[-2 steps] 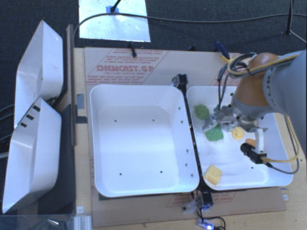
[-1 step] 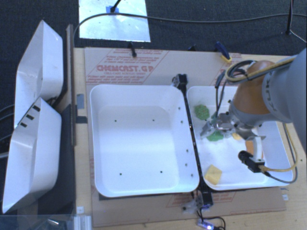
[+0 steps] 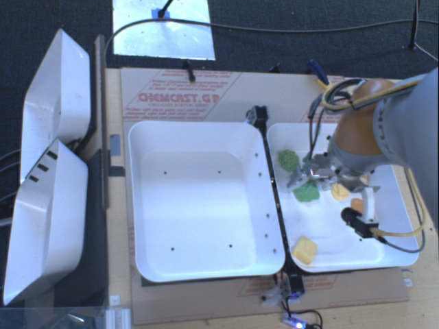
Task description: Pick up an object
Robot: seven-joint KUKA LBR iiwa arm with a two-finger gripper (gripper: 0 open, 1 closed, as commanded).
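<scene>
You get even, fairly bright overhead light, mild glare on the metal sheet (image 3: 163,18) at upper left, soft shadows, slightly grainy focus.

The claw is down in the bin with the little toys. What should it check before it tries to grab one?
1. Claw in the right bin: ok.
2. Claw near a target: ok, it sits by the green block.
3. Something between its fingers: cannot tell, the arm covers much of it.
4. Other pieces out of the way: not ok, a green ball lies close to the claw.
5. Spare targets available: ok, a yellow block lies apart near the front wall.
</scene>
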